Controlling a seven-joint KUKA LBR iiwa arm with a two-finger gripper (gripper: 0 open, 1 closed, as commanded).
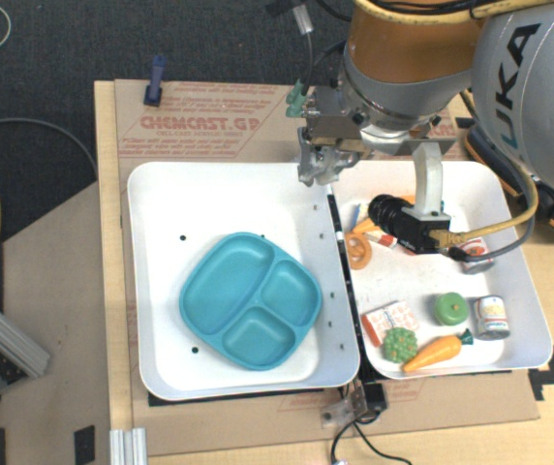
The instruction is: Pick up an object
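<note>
Since the pincer (316, 170) hangs over the far end of the seam where the left bin (138, 260) and the right bin (534, 298) meet, my first worry is that a straight descent would land on the two rims rather than on anything worth lifting. From this slant I cannot tell whether the pincer is spread or pressed together, because the wrist housing masks its tip.

Every candidate lies well apart from it. The teal divided plate (250, 300) sits flat in the left bin, toward the near side. It is broad and low, so I judge a grab from above would skid off its face unless it takes the rim.

The small things cluster at the near end of the right bin. There is a carrot (435, 350) with a broccoli piece (400, 343) touching it, and a red-and-white packet (386, 320) just beside. A green round piece (450, 309) and a small tin (491, 316) sit next to each other. They are crowded, so closing on one could nudge a neighbour away or catch two at once.

An orange pretzel-like ring (357, 248) lies near the seam, close under the arm's hardware. Going for it risks a knock against the bin wall. The arm's bulk also covers part of the right bin, so I could not vouch for whatever lies beneath it.
</note>
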